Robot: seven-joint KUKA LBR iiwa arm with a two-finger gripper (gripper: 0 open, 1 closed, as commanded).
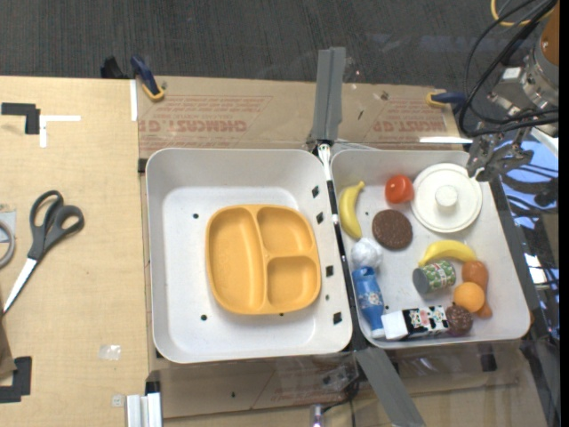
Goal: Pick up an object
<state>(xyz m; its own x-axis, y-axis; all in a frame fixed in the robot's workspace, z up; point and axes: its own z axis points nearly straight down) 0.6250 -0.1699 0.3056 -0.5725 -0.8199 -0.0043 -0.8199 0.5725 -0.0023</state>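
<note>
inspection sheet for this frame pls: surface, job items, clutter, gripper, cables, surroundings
Surface: wooden bench bearing left bin and right bin, cardboard behind.
Job's things: right bin holds two bananas, tomato, brown disc, white lid, blue bottle, can, oranges. Left bin holds yellow divided plate.
Clutter: scissors on the bench.
Grippers: gripper at the right bin's far right rim, holding nothing that I can see.
Cables: black and yellow loops top right.
Surroundings: dark floor.
</note>
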